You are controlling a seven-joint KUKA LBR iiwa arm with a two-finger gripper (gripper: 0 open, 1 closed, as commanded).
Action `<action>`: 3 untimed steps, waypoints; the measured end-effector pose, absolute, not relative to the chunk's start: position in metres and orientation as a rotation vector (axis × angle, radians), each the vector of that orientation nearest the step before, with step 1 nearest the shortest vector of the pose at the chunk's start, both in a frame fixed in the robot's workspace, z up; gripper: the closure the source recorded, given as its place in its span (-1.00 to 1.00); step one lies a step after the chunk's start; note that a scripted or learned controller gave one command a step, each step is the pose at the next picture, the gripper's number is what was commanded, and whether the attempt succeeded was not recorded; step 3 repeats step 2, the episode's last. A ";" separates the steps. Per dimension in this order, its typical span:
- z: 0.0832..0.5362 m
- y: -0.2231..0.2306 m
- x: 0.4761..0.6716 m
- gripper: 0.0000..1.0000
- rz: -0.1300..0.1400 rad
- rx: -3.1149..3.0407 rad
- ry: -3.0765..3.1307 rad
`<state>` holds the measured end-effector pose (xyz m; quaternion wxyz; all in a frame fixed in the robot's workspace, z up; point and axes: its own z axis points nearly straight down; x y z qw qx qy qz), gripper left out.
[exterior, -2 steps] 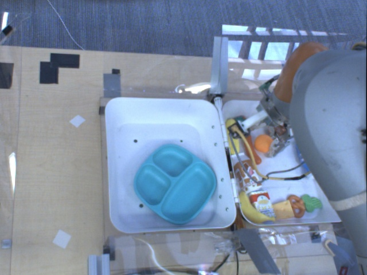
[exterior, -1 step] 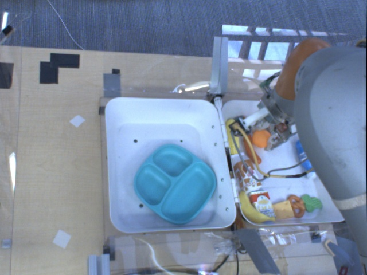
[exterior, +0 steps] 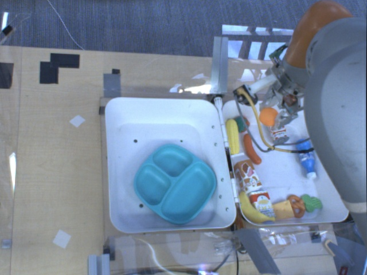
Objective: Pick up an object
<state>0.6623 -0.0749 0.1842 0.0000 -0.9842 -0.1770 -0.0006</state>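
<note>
The arm point(exterior: 338, 90) reaches in from the right, wrist bent down over the far end of the right bin point(exterior: 330, 213), so this looks like the approach or grasp step. The gripper point(exterior: 275, 116) sits just at an orange ball point(exterior: 268, 117); whether it grips the ball I cannot tell. The next move calls for a firm grip, then a straight lift. The left bin point(exterior: 120, 153) bears 1 blue plate point(exterior: 175, 182). Beside the ball lie a corn cob point(exterior: 232, 135), a sausage point(exterior: 252, 149) and a banana point(exterior: 255, 209).
</note>
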 end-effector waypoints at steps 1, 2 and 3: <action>0.184 -0.075 0.662 -1.00 -0.002 -3.092 -0.556; 0.156 -0.119 0.605 -1.00 0.001 -3.124 -0.321; 0.156 -0.119 0.605 -1.00 0.001 -3.124 -0.321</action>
